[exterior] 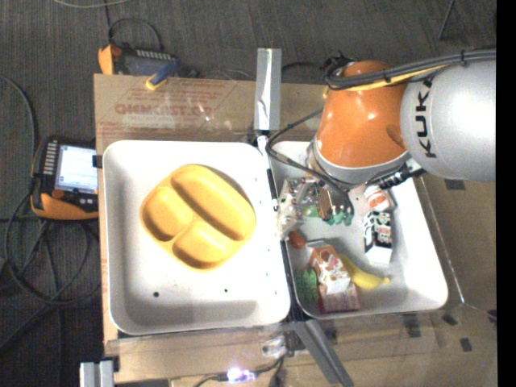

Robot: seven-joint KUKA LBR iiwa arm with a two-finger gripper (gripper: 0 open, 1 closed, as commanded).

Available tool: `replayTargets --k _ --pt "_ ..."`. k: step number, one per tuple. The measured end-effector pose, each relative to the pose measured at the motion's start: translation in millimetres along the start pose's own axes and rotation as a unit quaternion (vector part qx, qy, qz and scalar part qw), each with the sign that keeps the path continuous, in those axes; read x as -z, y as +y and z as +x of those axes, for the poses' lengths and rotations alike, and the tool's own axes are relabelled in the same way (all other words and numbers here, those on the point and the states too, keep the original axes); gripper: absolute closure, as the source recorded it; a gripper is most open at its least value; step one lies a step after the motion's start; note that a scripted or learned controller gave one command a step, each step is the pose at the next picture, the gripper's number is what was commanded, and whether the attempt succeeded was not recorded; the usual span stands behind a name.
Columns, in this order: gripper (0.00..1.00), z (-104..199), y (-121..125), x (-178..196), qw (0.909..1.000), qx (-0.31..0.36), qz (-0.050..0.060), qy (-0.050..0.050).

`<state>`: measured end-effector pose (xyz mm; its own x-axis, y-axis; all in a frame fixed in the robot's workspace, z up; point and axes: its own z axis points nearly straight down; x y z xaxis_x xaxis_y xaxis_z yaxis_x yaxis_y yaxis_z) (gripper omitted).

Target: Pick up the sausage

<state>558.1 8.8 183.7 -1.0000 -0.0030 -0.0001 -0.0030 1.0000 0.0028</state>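
The sausage (pixel 297 238) is a small reddish-brown piece lying near the left wall of the right bin (pixel 427 264). My gripper (pixel 305 206) hangs just above and slightly behind it, under the orange wrist band (pixel 359 127). Nothing visible shows the sausage lifted off the bin floor; it lies just below the gripper's tip.
The right bin also holds a black-and-white carton (pixel 378 234), a banana (pixel 367 278), an orange juice box (pixel 330 276) and a green item (pixel 309 280). A yellow divided plate (pixel 197 216) sits in the left bin (pixel 137 297). The bins' shared wall runs close beside the sausage.
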Motion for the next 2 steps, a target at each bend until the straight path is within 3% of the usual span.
replayTargets --k 1,2 --pt "1.0 -1.0 1.7 9.1 1.0 0.0 -0.002 -0.001" --pt "1.0 41.4 66.7 -0.6 0.9554 0.295 -0.001 0.0"
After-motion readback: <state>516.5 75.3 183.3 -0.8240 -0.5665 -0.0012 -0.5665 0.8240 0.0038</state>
